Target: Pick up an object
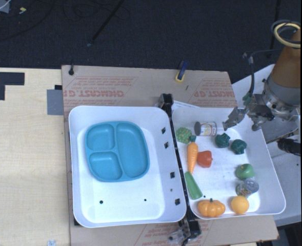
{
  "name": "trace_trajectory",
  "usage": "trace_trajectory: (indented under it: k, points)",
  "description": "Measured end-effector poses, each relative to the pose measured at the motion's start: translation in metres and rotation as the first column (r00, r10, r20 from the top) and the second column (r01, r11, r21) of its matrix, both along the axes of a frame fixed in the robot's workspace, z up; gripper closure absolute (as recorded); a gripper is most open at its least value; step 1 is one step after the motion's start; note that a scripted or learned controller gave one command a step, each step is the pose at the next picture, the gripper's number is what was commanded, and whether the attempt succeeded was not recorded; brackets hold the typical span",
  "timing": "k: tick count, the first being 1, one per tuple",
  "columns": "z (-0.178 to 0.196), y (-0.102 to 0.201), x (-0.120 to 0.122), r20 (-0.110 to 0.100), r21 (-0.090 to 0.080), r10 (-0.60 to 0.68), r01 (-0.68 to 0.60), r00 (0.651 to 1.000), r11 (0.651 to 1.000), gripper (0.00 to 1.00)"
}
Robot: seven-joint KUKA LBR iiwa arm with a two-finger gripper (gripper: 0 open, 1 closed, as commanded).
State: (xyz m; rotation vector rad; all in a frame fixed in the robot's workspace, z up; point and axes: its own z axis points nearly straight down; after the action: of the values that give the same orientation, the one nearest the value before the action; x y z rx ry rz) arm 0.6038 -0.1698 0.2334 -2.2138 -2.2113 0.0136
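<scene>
At the near edge of the right bin (274, 201) sit a small orange pumpkin (211, 207) and, just beside it, a round orange fruit (239, 204). Close behind the fruit lies a grey, speckled lump (247, 188), and behind that a green apple-like piece (245, 171). On the bin's left side a green cucumber (193, 185) lies along the wall, with a carrot (192, 156) end to end above it, green top pointing away. A red pepper (204, 159) rests just beside the carrot. Farther back are a light green head of broccoli (184, 135), a small can (207, 129) lying on its side, and two dark teal pieces (222, 140) and (238, 146) near each other.

The left bin (84, 188) holds a blue divided plate (117, 151) with three compartments, lying flat toward the far side.

The gripper (233, 120) hangs over the far right part of the right bin, close to the can and the nearer teal piece. One dark finger (235, 118) slants down toward them; whether the gripper is spread or closed cannot be told, and nothing is seen between its fingers. Behind it rises the arm (286, 68), with its orange band.

Both bins rest on a brown cardboard sheet (120, 86), with a blue and yellow clamp (181, 72) at its far edge.
</scene>
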Motion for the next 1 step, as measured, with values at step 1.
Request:
trace_trajectory:
  k: [1]
  points:
    - [0.0084,-0.0001,0.0024,0.014,-0.003,0.002,-0.002,1.0,1.0,0.0]
